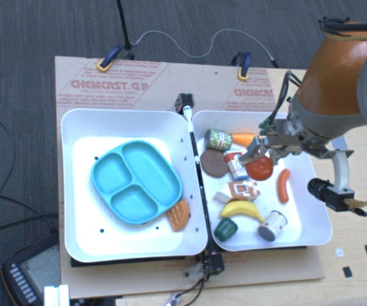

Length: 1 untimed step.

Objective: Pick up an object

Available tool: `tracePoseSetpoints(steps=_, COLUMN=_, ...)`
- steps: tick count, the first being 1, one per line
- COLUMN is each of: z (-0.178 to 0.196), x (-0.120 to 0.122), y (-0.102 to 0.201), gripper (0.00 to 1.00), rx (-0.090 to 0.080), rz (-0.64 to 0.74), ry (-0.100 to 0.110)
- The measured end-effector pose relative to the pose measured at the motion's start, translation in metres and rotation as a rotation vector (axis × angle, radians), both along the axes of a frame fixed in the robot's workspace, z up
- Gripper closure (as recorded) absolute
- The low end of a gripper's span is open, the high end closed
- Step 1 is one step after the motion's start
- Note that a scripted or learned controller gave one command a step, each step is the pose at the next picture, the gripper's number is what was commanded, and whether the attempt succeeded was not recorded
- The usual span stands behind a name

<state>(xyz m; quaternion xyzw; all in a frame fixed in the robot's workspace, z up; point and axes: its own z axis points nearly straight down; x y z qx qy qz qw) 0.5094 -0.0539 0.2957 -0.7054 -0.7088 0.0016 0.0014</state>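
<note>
My gripper (260, 155) hangs over the middle of the right bin (318, 233), directly above a red tomato (259, 169), which sits at its tip. Whether the tomato is gripped is unclear from this angle. Around it lie a red-and-white carton (236, 166), a brown round cookie (214, 163), a green can (219, 139), an orange carrot (242, 139), a red sausage (283, 186), a small printed box (243, 189), a yellow banana (241, 210), a green pepper (225, 229) and a silver can (272, 225).
The left bin (75, 234) holds a blue divided plate (137, 181) and a brown waffle piece (179, 215) at its front right. A raised divider (194, 164) separates the bins. The arm's grey and orange body (334, 88) covers the right bin's far right corner.
</note>
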Motion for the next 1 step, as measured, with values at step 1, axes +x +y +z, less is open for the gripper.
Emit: tracePoseSetpoints(steps=1, z=-0.0707, x=0.031, y=0.0639, gripper=1.0, rx=0.0, rz=-0.003, ry=-0.001)
